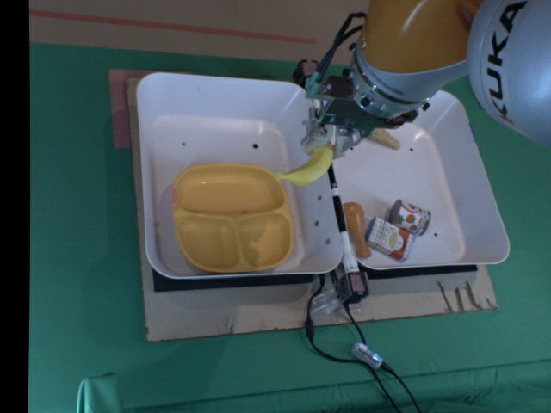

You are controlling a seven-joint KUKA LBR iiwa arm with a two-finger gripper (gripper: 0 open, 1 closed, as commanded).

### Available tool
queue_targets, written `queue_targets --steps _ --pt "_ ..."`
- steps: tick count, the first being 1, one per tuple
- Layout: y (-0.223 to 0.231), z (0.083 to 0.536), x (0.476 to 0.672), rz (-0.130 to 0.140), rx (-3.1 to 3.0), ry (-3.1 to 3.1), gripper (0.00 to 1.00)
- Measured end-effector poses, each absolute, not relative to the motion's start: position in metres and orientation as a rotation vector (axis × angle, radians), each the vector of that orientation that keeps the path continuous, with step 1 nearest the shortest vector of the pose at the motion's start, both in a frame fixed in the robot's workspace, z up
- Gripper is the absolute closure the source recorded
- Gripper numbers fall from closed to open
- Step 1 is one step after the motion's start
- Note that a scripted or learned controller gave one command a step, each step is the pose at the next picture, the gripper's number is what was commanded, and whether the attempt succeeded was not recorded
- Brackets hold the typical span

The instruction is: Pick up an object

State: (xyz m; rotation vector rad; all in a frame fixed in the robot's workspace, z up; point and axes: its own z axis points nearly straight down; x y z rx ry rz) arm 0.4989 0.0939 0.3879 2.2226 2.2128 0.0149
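My gripper (325, 144) hangs over the inner edge of the left bin (198, 101), under the orange wrist band. A yellow banana (308, 169) sits between its fingers and sticks out down and to the left, raised above the bin floor. A yellow divided plate (231, 216) lies in the left bin just left of the banana's tip. In the right bin (448, 196) lie an orange carrot-like piece (355, 229), a small box (389, 237) and a small can (411, 217).
A corn-like yellow piece (385, 138) lies in the right bin beside the wrist. A black cable (343, 231) runs along the seam between the bins to a connector (366, 355) on the green cloth in front.
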Motion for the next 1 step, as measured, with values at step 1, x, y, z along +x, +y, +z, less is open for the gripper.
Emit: queue_targets --steps 1 --pt "0.1314 0.4005 0.4839 0.016 2.224 2.211 1.0"
